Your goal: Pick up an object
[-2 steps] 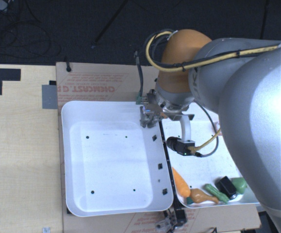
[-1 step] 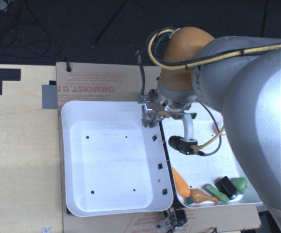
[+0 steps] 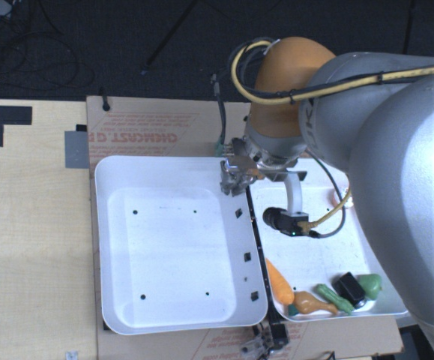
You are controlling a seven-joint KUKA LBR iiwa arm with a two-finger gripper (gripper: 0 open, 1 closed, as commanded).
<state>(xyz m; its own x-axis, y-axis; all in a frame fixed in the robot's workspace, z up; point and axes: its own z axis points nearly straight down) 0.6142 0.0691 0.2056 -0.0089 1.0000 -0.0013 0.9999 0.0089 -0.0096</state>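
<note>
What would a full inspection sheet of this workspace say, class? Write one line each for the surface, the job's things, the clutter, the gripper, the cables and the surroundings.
Surface: left bin and right bin, both white, side by side on cardboard.
Job's things: orange carrot, tan piece, green pieces and a black block clustered at the right bin's near edge.
Clutter: nothing seen.
Gripper: gripper over the divide between the bins at their far end; finger state cannot be judged.
Cables: yellow cable loops around the orange band; a black plug hangs over the right bin.
Surroundings: pale bench, dark floor behind.
</note>
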